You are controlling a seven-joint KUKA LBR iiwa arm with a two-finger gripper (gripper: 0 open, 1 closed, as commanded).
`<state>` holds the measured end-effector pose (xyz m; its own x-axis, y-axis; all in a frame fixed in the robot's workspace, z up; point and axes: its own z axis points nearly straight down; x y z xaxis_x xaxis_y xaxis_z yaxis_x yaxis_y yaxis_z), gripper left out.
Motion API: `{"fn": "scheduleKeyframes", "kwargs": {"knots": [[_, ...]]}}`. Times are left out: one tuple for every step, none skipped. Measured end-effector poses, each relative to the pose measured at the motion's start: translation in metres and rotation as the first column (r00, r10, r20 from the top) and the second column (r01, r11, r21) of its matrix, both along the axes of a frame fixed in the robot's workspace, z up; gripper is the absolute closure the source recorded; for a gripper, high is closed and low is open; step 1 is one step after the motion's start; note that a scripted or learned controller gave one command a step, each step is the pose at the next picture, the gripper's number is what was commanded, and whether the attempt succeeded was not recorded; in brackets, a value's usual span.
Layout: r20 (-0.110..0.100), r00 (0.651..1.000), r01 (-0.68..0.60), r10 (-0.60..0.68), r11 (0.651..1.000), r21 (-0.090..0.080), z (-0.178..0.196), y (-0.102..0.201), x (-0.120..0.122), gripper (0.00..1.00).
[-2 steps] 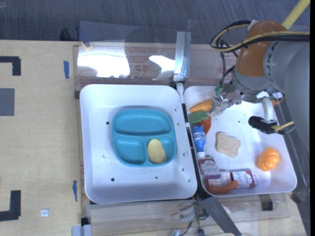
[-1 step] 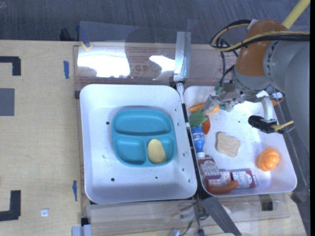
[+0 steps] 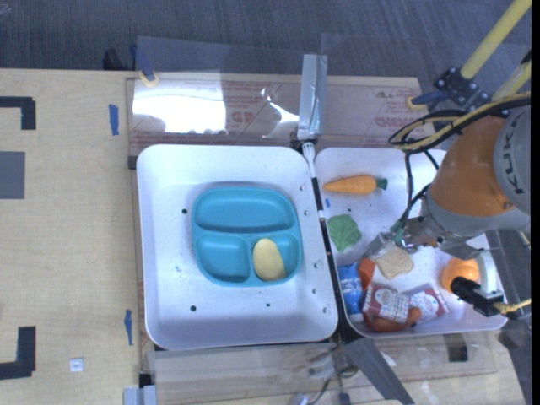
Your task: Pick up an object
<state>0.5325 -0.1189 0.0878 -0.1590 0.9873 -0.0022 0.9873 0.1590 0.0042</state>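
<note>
My gripper hangs over the middle of the right bin, reaching in from the right. Just below it lies a tan, bread-like piece, close to or touching the gripper's tip; I cannot tell which. An orange carrot lies at the bin's far side. A green leafy piece sits to the gripper's left. A red and white packet and a blue packet lie near the front edge. An orange fruit rests at the right, partly behind the arm.
The left bin holds a blue divided tray with a yellow oval item in its lower right compartment. A small orange-red piece lies beside the tan piece. A taped ridge rises behind the bins.
</note>
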Motion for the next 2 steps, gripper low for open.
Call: {"fn": "scheduleKeyframes", "kwargs": {"knots": [[0.007, 1.0, 0.001, -0.001, 1.0, -0.001, 0.011, 0.0, 0.002, 1.0], [0.005, 0.999, 0.035, -0.035, 0.999, 0.005, 0.106, 0.085, 0.046, 1.0]]}}
